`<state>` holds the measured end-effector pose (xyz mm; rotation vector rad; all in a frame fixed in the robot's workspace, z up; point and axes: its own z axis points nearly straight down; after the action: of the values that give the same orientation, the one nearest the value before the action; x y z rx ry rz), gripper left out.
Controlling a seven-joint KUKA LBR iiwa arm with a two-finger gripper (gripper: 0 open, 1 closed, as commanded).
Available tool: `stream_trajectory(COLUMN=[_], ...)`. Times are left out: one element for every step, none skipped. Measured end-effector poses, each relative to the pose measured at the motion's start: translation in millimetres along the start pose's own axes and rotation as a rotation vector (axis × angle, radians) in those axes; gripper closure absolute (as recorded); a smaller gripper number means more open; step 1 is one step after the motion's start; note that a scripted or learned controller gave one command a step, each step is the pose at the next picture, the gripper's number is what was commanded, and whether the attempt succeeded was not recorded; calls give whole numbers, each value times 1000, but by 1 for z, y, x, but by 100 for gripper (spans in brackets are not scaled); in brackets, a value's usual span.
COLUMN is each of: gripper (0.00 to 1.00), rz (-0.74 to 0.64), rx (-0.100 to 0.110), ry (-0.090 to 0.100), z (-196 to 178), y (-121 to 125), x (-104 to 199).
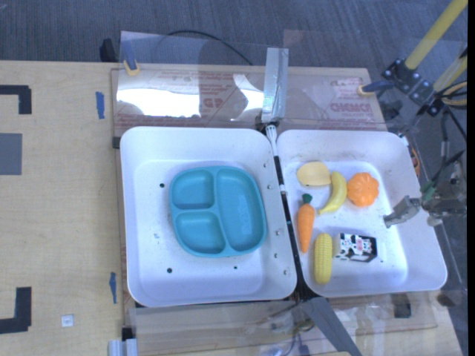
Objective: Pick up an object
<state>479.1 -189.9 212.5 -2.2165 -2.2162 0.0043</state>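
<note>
The right bin [423, 269] holds several toy foods. A pale yellow lemon-like piece [313, 173] lies at its back, with a banana [336, 193] and an orange round fruit [363, 189] beside it. A carrot [305, 225] and a corn cob [323, 256] lie along the left side. A small black-and-white carton [355, 247] lies near the front. My gripper [403, 211] shows as a grey tip at the bin's right side, right of the orange fruit and apart from it. Nothing is visible in its grasp.
The left bin [141, 273] bears a teal divided plate [217, 211]. A metal divider [275, 87] and clear panels stand behind the bins. A yellow pole [438, 28] and black cables occupy the upper right. Wooden bench surface lies to the left.
</note>
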Motion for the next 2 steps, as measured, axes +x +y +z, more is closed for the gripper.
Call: stream_trajectory(gripper=[0,0], rz=[-237,-250], rx=[-7,-12], ry=[-5,-6], z=[41,114], y=[104,135], x=[11,10])
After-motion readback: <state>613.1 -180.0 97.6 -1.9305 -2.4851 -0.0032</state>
